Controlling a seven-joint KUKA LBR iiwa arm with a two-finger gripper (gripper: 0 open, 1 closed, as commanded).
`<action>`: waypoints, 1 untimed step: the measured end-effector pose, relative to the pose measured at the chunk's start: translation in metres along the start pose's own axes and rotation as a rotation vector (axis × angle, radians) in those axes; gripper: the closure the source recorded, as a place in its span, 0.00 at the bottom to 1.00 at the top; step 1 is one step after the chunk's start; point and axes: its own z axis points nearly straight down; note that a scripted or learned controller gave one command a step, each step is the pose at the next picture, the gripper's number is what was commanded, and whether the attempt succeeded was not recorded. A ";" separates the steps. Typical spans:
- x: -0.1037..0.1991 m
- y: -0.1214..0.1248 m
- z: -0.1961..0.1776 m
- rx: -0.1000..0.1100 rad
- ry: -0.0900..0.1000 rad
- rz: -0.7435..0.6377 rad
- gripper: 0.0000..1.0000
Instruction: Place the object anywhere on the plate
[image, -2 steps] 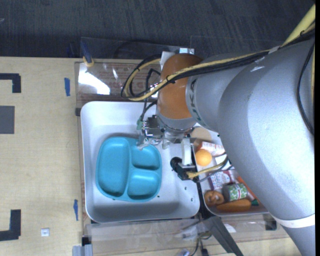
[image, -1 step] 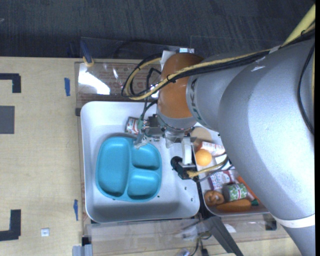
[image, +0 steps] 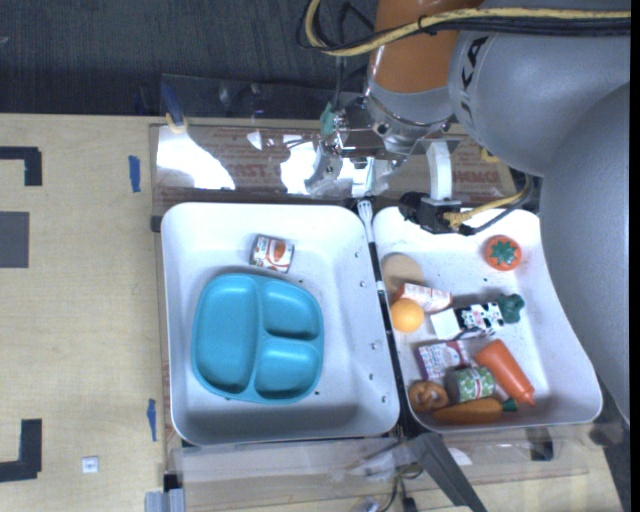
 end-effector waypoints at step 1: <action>0.002 -0.001 -0.006 0.004 -0.003 -0.004 1.00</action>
